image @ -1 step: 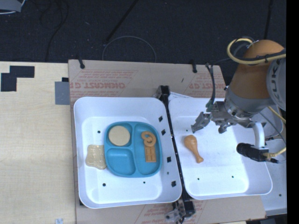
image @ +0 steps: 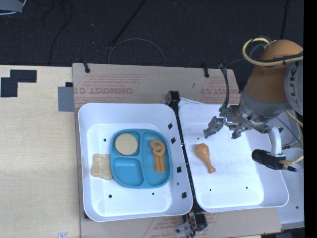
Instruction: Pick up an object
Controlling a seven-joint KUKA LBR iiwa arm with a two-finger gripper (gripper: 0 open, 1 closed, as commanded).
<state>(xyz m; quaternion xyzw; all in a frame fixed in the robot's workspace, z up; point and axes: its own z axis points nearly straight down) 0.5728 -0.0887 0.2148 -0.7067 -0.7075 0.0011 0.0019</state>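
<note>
Right bin (image: pixel 237 192) — drumstick (image: pixel 204 156) seemingly just below end effector (image: pixel 225 129)

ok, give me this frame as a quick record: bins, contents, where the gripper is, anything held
left bin: blue divided tray, with a tan block beside it on its left
tray contents: round tan disc; key-shaped tan piece
right bin: toy drumstick, lying flat
arm: reaching over the right bin
gripper: above and to the right of the drumstick, apart from it
held: nothing between the fingers
</note>
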